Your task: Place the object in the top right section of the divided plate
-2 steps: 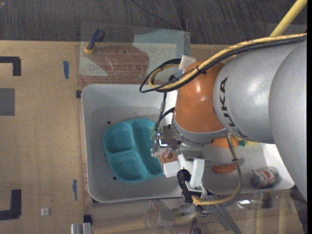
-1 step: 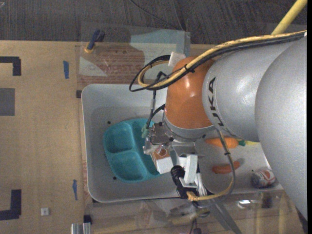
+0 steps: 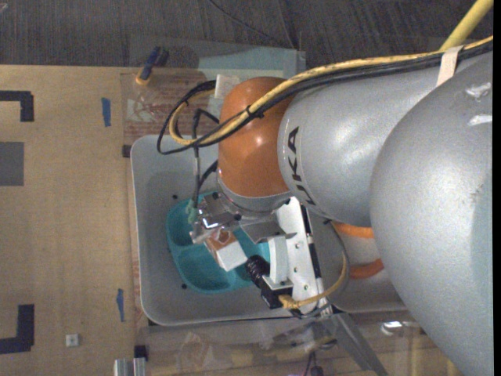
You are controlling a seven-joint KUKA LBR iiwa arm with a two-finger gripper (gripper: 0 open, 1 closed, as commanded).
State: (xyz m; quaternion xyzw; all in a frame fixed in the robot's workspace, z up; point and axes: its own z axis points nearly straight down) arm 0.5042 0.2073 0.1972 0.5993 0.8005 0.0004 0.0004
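The grey arm (image 3: 391, 155) fills the right half of the frame, its orange band (image 3: 250, 135) sitting near the centre and black and yellow cables (image 3: 188, 128) looping off its left side. Beneath it, a shallow white bin (image 3: 153, 233) occupies the lower middle of the frame, resting on a tan bench (image 3: 63, 210) marked with black corner shapes and bits of blue tape. Inside the bin lies the teal divided plate (image 3: 192, 269) (much of its right side is covered by the wrist hardware). The gripper (image 3: 210, 224) hangs directly over the plate's upper part, just left of centre frame. Whether its jaws are apart or together cannot be told from here, and the object cannot be picked out among the gripper parts.
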